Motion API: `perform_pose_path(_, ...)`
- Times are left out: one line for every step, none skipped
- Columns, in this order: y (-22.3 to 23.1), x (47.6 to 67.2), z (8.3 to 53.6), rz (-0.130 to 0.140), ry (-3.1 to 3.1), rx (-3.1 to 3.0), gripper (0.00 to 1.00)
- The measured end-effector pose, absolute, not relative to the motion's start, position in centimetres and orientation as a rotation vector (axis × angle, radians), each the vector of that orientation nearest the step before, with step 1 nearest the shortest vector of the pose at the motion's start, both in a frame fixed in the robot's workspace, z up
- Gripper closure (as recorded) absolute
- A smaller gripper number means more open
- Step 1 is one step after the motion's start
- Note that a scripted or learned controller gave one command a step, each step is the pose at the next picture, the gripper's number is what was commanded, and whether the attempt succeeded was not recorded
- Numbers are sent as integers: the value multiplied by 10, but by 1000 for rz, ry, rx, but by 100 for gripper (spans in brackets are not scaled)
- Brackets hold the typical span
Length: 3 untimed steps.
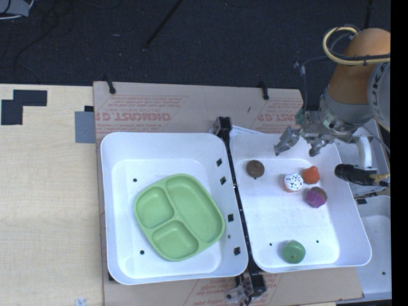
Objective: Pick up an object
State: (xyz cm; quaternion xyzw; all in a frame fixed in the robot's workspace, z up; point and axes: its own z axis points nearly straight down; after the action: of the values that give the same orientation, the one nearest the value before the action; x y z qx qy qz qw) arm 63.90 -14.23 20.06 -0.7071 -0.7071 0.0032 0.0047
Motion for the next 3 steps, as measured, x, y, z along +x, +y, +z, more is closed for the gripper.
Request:
perform_pose_path(-143,641,205,2,-2221,-2219,0)
perform_pose_path(-140,637,161,6,-2219,-2216,0)
perform_pose_path(-136,641,119,3,-2224,-2216,0)
